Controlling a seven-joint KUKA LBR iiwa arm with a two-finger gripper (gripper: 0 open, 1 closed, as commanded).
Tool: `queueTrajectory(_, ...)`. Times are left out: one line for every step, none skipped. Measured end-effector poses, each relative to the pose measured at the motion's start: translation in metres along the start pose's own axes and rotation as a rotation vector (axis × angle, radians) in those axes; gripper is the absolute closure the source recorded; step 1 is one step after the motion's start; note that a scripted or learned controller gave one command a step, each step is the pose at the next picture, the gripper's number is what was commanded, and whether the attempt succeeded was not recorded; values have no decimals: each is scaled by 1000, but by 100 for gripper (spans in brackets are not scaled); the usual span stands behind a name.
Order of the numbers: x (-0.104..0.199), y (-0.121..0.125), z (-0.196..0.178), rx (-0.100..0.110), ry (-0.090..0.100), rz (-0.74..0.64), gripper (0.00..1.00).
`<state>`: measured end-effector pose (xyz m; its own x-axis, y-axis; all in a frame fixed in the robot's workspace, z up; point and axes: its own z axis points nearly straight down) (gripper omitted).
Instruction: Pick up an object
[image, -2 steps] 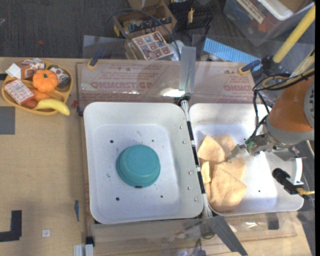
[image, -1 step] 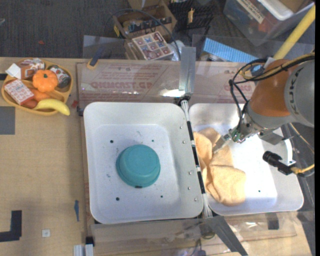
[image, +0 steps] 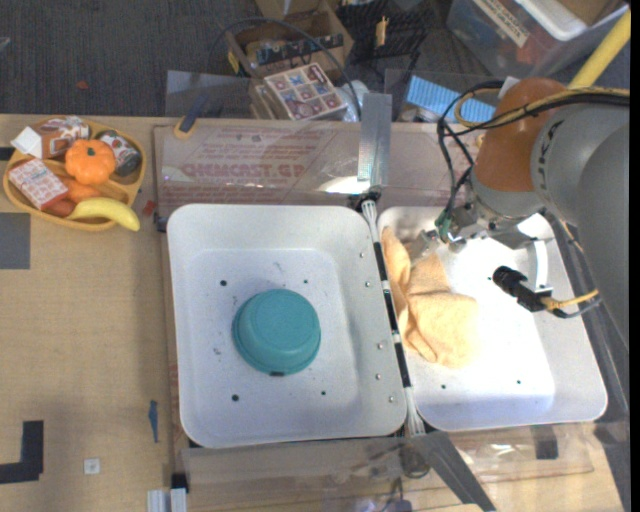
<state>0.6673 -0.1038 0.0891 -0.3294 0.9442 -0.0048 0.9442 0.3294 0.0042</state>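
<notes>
1. A soft yellow folded cloth (image: 437, 305) lies in the right white bin (image: 560, 400), by its left wall, its long side running from back to front.
2. The claw (image: 452, 230) sits just above the cloth's back end; I cannot tell if it is apart or together.
3. A round teal bowl (image: 277, 331) sits upside down in the left white bin (image: 200, 250).

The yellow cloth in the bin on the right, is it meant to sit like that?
The yellow cloth lies crumpled against the right bin's left wall, one end riding up the rim. The teal bowl sits upside down.

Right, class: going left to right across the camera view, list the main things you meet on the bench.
Yellow dish of toy food → left bin with a teal bowl → yellow cloth in the right bin → claw.
</notes>
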Motion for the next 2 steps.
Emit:
queueTrajectory(-14, -49, -39, 3, 4, 138, 0)
queueTrajectory(4, 2, 1, 0, 0, 41, 0)
